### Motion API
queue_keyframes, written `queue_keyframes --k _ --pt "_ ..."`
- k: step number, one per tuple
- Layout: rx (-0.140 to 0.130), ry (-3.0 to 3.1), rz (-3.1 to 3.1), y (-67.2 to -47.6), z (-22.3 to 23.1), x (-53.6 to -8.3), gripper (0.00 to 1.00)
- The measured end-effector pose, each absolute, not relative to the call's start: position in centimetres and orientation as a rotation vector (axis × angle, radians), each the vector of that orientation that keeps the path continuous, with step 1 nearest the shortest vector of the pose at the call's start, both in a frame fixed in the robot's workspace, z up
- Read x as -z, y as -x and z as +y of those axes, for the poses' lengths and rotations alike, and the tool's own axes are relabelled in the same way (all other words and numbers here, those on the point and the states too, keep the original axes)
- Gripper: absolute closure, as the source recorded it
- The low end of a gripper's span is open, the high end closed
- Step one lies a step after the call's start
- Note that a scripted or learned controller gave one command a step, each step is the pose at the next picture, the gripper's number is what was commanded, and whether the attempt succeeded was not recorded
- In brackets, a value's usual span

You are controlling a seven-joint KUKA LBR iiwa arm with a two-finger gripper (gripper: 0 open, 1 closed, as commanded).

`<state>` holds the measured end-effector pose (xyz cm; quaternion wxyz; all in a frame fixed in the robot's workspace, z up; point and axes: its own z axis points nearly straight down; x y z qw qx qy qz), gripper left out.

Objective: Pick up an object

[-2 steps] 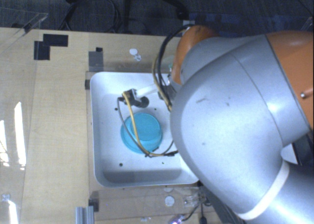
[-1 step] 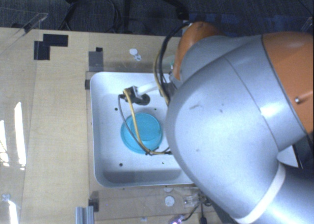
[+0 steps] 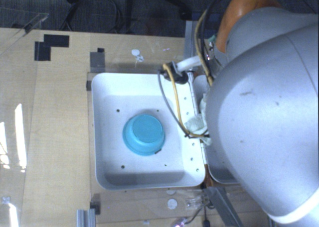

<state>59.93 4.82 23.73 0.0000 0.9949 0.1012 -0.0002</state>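
A blue bowl (image 3: 144, 134) sits upside down near the middle of the left bin (image 3: 107, 96), well apart from every wall, and it looks like the only thing there to pick up. The grey arm (image 3: 264, 111) fills the right side of the view and covers most of the right bin (image 3: 199, 89); its claw is hidden under the arm's bulk, so whether it is released or clenched cannot be told. Something pale and crumpled (image 3: 195, 123) lies at the divide between the two bins, just beside a looping yellow cable (image 3: 175, 102), but it is too blurred to name. To do the pick well, the arm would probably need to travel left over the bowl and come down straight. An overturned bowl offers a smooth, sloping back that fingers tend to slide off, so spanning the rim from two opposite sides, low against the bin floor, seems the safer hold. The cable hangs close to that path and could drag. No brand, label or writing can be read anywhere on the bowl, bins or bench (image 3: 55, 136).
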Motion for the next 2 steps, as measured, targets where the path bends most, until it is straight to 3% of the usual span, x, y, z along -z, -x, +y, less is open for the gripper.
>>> queue_keyframes --k 1,2 --pt "0.004 -3.082 0.607 -56.6 10.8 -18.3 1.00" --pt "0.004 -3.110 0.447 -56.5 6.1 -18.3 1.00"
